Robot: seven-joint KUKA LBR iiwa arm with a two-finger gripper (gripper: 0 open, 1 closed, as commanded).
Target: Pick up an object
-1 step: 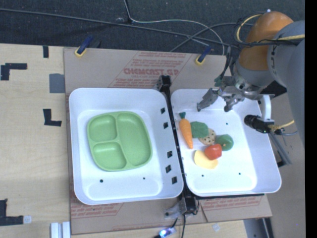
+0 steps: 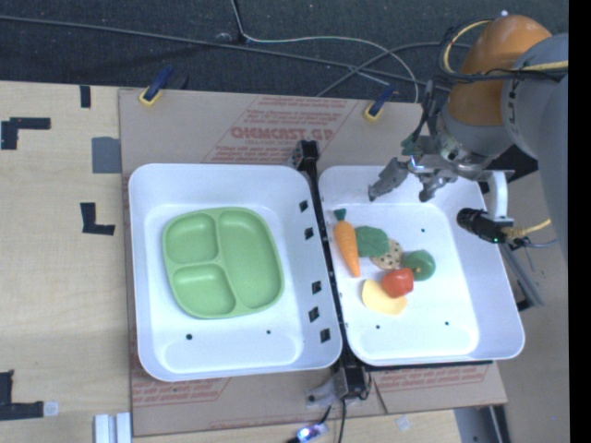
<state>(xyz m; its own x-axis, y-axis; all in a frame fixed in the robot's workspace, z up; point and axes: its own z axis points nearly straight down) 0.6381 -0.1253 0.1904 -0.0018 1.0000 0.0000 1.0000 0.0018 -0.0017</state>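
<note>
Two white bins sit side by side across the middle of the frame. The left bin (image 2: 148,247) holds a green divided plate (image 2: 223,261), lying flat near its centre. The right bin (image 2: 480,321) holds a small cluster of toy food, bunched toward its left half: a carrot (image 2: 346,247) lying lengthwise close to the divider, a dark green leafy piece (image 2: 372,241) just beside it, a speckled cookie (image 2: 389,254), a red tomato (image 2: 398,282) resting against a yellow piece (image 2: 381,298), and a round green item (image 2: 420,264) at the right of the group.

At the upper right of the frame the arm comes in, and its gripper (image 2: 409,184) hangs over the far rim of the right bin with its two fingers spread apart and nothing between them. It is above and beyond the pile, not touching any item. Judging by that pose, the grab is not yet begun; the spread fingers suit a descent onto the cluster. Because the pieces touch, a clean hold on one alone may be hard.
</note>
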